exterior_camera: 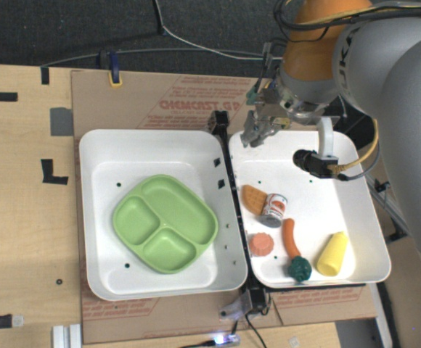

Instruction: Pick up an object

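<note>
My gripper (252, 138) hangs above the far left corner of the right bin (356, 194), with nothing between its fingers that I can make out. In that bin lie a small can with a red and white label (274, 209), a tan bread piece (253, 197) touching it, a pink round slice (261, 243), an orange carrot with a green top (292, 243), and a yellow block (332, 254). All of these sit well below the gripper in the view, toward the near half of the bin.
The left bin (94, 194) holds a green divided plate (165, 222). A black clip (218, 122) sits where the two bins meet at the far edge. The arm's grey body and cables cover the upper right.
</note>
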Tool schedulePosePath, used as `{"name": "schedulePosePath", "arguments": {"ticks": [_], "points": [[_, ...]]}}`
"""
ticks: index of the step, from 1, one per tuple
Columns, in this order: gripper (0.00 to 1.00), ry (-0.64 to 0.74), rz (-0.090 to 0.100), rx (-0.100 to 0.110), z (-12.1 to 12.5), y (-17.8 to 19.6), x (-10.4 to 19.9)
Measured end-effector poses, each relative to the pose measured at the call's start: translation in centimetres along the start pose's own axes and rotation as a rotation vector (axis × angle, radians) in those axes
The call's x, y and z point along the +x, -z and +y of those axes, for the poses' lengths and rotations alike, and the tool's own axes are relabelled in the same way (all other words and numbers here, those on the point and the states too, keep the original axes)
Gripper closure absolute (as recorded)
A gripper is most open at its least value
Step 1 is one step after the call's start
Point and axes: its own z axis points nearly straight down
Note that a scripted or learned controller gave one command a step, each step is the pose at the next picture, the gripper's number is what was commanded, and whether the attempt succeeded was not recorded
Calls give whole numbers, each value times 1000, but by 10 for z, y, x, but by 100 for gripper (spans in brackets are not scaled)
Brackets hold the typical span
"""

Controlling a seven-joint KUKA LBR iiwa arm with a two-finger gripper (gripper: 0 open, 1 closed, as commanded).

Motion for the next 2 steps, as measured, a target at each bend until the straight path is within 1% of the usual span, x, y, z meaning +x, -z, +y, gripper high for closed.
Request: {"name": "schedulePosePath", "arguments": {"ticks": [1, 2], "points": [[100, -1, -1, 3, -18, -19, 49], [100, 1, 0, 1, -29, -18, 108]]}}
